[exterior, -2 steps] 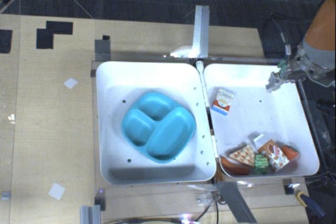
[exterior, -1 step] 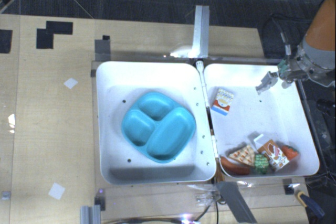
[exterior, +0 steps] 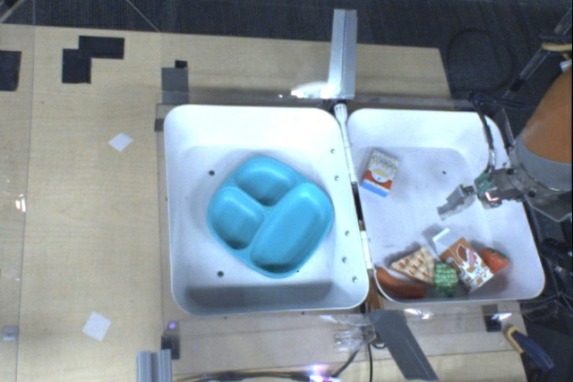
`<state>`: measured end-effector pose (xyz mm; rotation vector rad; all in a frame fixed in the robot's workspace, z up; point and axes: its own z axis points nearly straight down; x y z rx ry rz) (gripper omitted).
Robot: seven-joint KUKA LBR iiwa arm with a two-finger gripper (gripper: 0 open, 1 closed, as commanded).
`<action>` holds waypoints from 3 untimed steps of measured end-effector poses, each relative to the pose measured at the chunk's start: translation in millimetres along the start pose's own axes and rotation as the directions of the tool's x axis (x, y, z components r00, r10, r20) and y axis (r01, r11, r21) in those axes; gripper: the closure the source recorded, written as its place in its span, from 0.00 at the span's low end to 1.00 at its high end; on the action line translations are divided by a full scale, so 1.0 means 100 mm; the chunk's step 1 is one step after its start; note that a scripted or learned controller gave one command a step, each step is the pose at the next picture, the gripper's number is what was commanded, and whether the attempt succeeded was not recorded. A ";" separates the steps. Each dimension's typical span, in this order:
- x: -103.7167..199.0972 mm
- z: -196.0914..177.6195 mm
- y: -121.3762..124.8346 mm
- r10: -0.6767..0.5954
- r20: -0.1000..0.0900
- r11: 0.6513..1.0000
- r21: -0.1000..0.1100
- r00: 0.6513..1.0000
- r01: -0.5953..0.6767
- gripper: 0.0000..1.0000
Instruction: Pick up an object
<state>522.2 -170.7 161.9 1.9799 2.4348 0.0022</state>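
Looking down on the pale wooden bench [exterior: 81, 219], we've got two shallow white bins side by side. The left white bin [exterior: 188, 192] carries a light blue plastic three-compartment plate [exterior: 270, 215], sitting roughly in the middle of the bin floor, a touch toward the near edge. Over to the right white bin [exterior: 421, 125], and here's the action: the grey arm with its orange band [exterior: 548, 131] comes in over that bin's right edge, and the pincer [exterior: 455, 201] hangs above the bare floor, right of the bin's centre. Its grey fingers point leftward, but whether they are spread or pressed together I cannot tell at this angle; nothing shows between them. Toward the bin's left wall, near the divider, lies a small white carton with an orange-and-blue label [exterior: 380, 172], well apart from the pincer. Along the near edge of the same bin sits a cluster of things: a red sausage-shaped toy [exterior: 398, 284] in the near-left corner, a tan waffle-patterned piece [exterior: 413, 264] touching it just behind, a small green chunk [exterior: 445, 279] beside that, and a colourful printed packet [exterior: 466, 262] with an orange carrot-like toy [exterior: 495, 263] at its right. The pincer is nearer this cluster than the carton, above and clear of it.
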 end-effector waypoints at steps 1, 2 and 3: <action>-0.27 0.54 -0.41 0.030 0.000 1.000 0.001 1.000 -0.030 0.00; -0.12 -0.01 -0.26 -0.420 0.002 0.908 -0.002 0.908 0.420 0.00; -0.27 0.62 -0.41 -0.361 0.000 0.933 -0.001 0.933 0.361 0.00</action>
